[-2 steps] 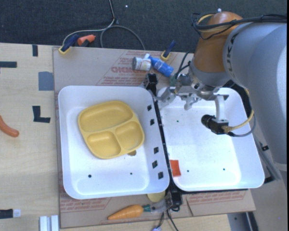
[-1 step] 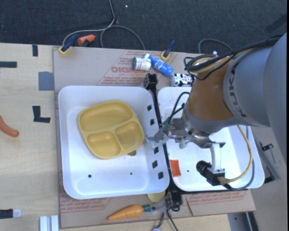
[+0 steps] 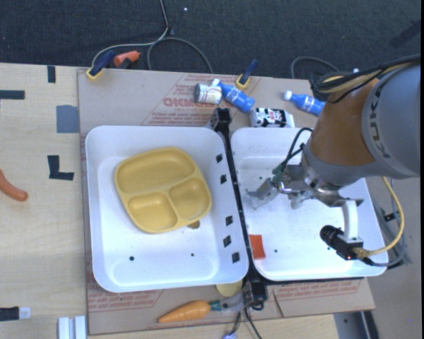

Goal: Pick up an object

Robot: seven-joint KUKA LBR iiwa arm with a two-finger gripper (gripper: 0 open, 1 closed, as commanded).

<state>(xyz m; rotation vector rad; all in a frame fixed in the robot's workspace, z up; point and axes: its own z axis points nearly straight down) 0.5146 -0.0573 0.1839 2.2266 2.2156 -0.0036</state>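
The grey KUKA arm w/ orange wrist band (image 3: 353, 129) reached in from the right and hung over the right-hand shallow white bin (image 3: 268, 143), wrist pitched down, forearm covering much of the bin's upper right. The two-finger gripper (image 3: 263, 191) sat low near the bin's left-centre, approx. at floor level; the grey metal fingers (image 3: 260, 190) looked parted, w/ nothing visible between them, i.e. tool open and unloaded. A black cable stub w/ yellow lead (image 3: 339, 242) trailed off the wrist toward the bin's lower right. Nearest candidate object: a small flat orange-red rectangular piece (image 3: 256, 246) lying on the bin floor near the lower left corner, below the gripper and apart from it. Alt. candidate: a yellow three-compartment plastic plate (image 3: 162, 188) lying flat in the left-hand white bin (image 3: 99, 210), well apart from the tool. Recommended procedure for the step: pick one target before descending; for the orange-red piece, shift toward the bin's front, centre the jaws over it, align across its short side, descend until fingertips touch the floor, then close. Piece is thin, so a high close would likely miss. Keep clear of the centre divider.
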